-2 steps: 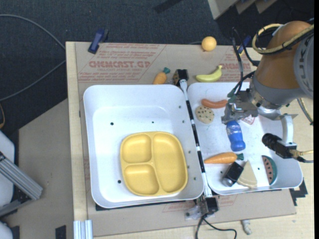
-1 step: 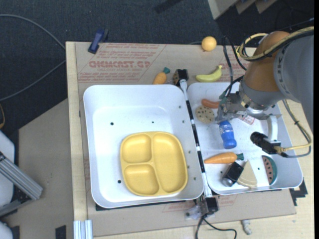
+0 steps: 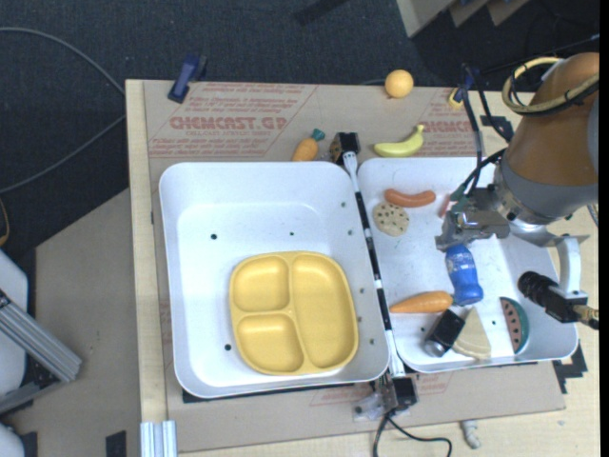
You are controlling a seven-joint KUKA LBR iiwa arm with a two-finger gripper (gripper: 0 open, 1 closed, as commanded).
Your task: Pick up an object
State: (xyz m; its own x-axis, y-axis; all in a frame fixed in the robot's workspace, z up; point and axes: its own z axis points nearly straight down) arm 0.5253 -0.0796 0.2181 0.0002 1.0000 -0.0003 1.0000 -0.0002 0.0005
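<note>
Over right bin (image 3: pixel 547 350): claw (image 3: pixel 461 244) touching blue bottle (image 3: pixel 463 274) top; finger gap unreadable.

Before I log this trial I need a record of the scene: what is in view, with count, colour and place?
Bins: two, white, side by side.
Divided plate: one, yellow, left bin.
Sausage: one, red-orange, right bin.
Cookie: one, tan, below sausage.
Bottle: one, blue, under pincer.
Carrot: one, orange, right bin.
Watermelon slice: one, right bin.
Banana: one, yellow, bench.
Ball: one, orange, bench.
Pincer: one, grey, above bottle.
</note>
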